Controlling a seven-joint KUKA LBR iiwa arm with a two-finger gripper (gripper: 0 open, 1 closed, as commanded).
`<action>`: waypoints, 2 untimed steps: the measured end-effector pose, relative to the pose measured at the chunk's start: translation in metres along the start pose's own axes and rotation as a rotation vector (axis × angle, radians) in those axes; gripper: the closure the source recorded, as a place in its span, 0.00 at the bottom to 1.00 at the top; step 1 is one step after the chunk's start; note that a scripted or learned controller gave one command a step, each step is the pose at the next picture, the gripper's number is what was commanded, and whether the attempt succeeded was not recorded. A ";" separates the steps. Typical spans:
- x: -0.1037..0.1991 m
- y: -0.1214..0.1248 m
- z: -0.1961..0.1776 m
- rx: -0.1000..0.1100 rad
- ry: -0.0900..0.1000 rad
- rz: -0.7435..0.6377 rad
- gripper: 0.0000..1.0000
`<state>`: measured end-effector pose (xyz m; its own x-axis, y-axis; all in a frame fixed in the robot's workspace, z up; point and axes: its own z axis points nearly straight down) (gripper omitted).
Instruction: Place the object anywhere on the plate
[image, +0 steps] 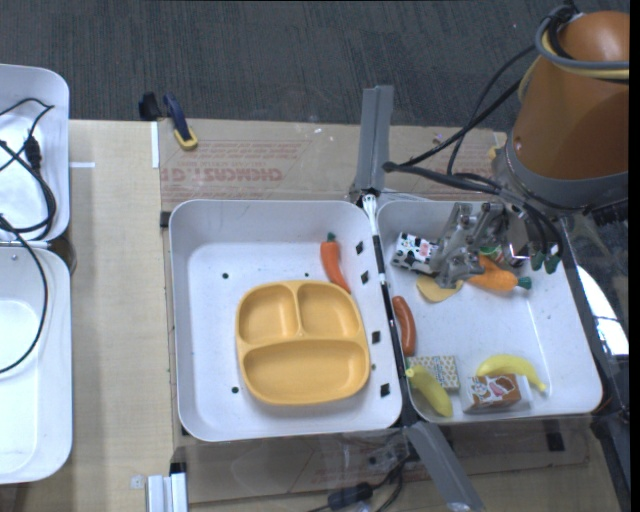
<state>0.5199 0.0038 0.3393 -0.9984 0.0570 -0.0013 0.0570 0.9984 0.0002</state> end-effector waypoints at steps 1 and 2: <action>-0.003 0.000 -0.007 -0.001 0.000 0.003 1.00; -0.003 0.000 -0.007 -0.001 0.000 0.003 0.00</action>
<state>0.5225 0.0033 0.3467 -0.9982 0.0604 -0.0013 0.0604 0.9982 0.0008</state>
